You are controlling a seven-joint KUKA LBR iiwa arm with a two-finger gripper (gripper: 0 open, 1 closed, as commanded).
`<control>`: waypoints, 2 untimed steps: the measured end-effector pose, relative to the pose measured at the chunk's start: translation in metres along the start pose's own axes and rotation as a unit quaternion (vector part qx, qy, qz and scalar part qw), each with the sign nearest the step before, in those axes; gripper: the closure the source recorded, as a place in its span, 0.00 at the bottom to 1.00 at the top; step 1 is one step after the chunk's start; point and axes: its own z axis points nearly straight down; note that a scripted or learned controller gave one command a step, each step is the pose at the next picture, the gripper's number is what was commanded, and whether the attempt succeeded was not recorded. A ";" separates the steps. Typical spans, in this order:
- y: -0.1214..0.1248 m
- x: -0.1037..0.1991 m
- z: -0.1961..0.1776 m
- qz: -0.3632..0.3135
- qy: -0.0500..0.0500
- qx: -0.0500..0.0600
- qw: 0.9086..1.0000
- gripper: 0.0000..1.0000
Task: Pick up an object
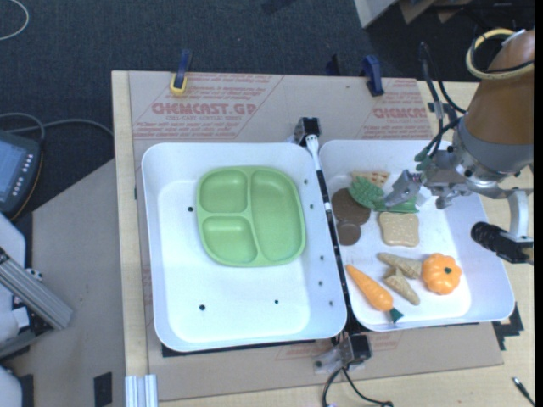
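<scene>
Gripper [401, 191] sits over the right bin [484, 303], fingers at a green leafy toy [370, 192]. Can't tell tbh if it's got hold of anything.

Glossy white plastic bins [246, 329], matt green tray [252, 214] — smooth plastic

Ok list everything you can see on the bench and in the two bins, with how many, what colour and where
Bins: 2, white, side by side on the bench.
Divided plate: 1, light green, left bin.
Carrot: 1, orange, front of right bin.
Pumpkin: 1, orange, right bin, front right.
Bread slice: 1, tan, middle of right bin.
Brown discs: 2, brown, right bin by the divider.
Leafy piece: 1, green, rear of right bin.
Beige pieces: 2, crossed, between carrot and pumpkin.
Clamps: 2, one yellow, one blue, rear edge.
Gripper: 1, grey, over rear of right bin.
</scene>
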 end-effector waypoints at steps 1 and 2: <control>0.003 0.000 -0.008 -0.001 -0.001 -0.007 1.000 0.00; 0.012 0.004 0.041 -0.002 0.000 -0.004 1.000 0.00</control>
